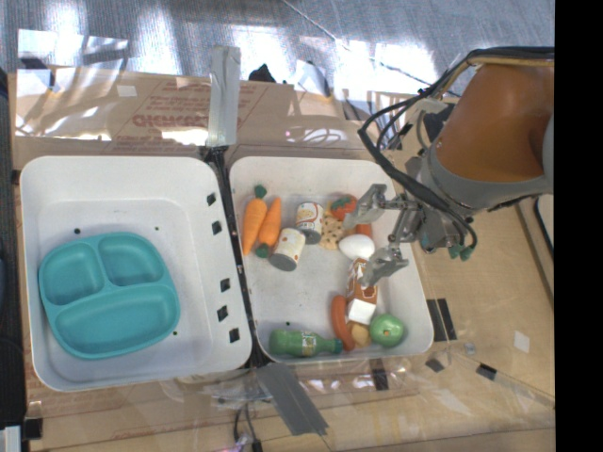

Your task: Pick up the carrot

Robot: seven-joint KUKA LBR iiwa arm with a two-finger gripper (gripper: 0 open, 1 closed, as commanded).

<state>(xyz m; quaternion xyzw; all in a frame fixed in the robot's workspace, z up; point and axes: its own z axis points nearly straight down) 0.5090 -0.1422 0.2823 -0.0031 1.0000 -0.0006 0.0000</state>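
Two orange carrots lie side by side at the left of the right bin (pixel 311 172): one carrot (pixel 254 222) with a green top toward the back, the other carrot (pixel 270 225) just right of it. My gripper (pixel 379 234) hangs over the bin's right part, well to the right of the carrots, above a white egg (pixel 356 247). Its two fingers stand apart, one at the back (pixel 369 201) and one at the front (pixel 384 266), with nothing held between them.
The right bin also holds two small cans (pixel 288 249), a cracker (pixel 331 233), a tomato-like piece (pixel 344 205), a green bottle (pixel 303 344), a sausage (pixel 339 319) and a green apple (pixel 386 329). A teal divided plate (pixel 108 295) lies in the left bin (pixel 113 182).
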